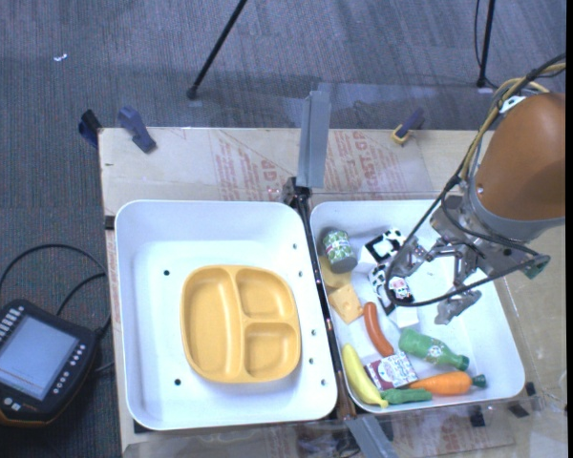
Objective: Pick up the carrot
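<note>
Lying near the front right corner of the right bin [512, 337], the carrot [444, 383] has its green top pointing right, just beside a green bottle [432, 349] and a small red packet [393, 370]. A banana [360, 377] and sausage [377, 328] lie to its left. The tool [456, 273] hovers well above these, further back in the bin; whether it is open I cannot tell. A yellow plate [239, 322] sits in the left bin [153, 246].

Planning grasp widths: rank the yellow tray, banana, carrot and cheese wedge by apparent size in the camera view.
1. Yellow tray, by far the largest.
2. Banana and carrot: they look about the same length, so I won't rank one over the other.
3. Cheese wedge, the smallest.
</note>
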Controlling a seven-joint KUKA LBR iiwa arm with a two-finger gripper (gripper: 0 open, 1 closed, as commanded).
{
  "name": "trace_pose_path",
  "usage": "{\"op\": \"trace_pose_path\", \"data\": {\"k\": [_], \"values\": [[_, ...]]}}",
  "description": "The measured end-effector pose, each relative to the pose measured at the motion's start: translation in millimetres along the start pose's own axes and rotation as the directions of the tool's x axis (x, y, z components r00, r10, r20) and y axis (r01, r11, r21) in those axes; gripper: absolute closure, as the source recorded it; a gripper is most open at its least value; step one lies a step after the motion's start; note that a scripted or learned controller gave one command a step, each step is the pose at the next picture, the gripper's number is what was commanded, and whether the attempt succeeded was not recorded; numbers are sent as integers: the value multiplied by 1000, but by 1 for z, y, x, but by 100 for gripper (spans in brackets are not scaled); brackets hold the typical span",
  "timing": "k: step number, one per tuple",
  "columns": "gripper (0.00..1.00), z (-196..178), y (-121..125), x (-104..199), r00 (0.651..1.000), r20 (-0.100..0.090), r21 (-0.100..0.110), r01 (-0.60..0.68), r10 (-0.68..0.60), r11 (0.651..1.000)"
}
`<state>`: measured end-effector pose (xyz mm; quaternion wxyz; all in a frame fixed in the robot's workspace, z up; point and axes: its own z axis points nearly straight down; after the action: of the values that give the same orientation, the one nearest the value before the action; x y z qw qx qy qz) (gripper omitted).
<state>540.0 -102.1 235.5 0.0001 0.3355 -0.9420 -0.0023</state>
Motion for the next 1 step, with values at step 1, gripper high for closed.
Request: {"op": "trace_pose_path", "data": {"k": [1], "values": [[0, -19, 19, -7, 987, 1, 2, -158, 158, 987]]}}
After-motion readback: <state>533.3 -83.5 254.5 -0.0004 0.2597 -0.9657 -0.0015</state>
